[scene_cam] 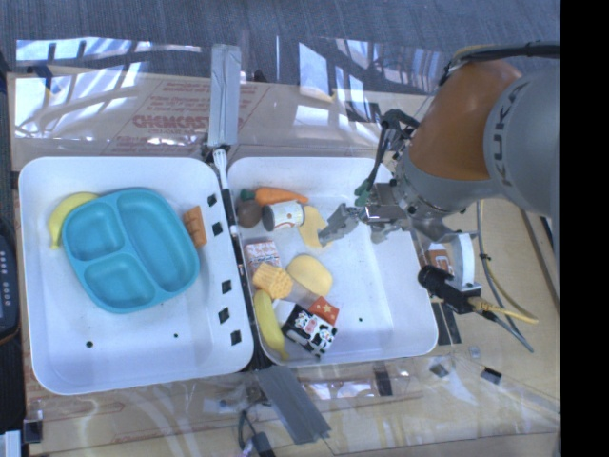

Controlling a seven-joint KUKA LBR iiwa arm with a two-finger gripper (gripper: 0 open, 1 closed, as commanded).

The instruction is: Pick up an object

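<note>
My gripper (341,224) hangs over the middle of the right bin (400,293), reaching in from the right under the orange-banded wrist. Its tip is just above a pale yellow piece (311,227). To its left lie a carrot (279,196), a brown round item (249,214) and a small white can (284,217). Below it sit a yellow lemon-like lump (310,274), a yellow waffle piece (273,280), a small packet (262,252), a banana (268,324) and a black-and-white carton (312,331).
The left bin (57,350) holds a blue divided plate (128,248), a yellow banana-shaped toy (65,214) and an orange block (195,225). A grey divider (225,112) runs between the bins. Cables and a connector (457,288) hang by the right bin's right wall.
</note>
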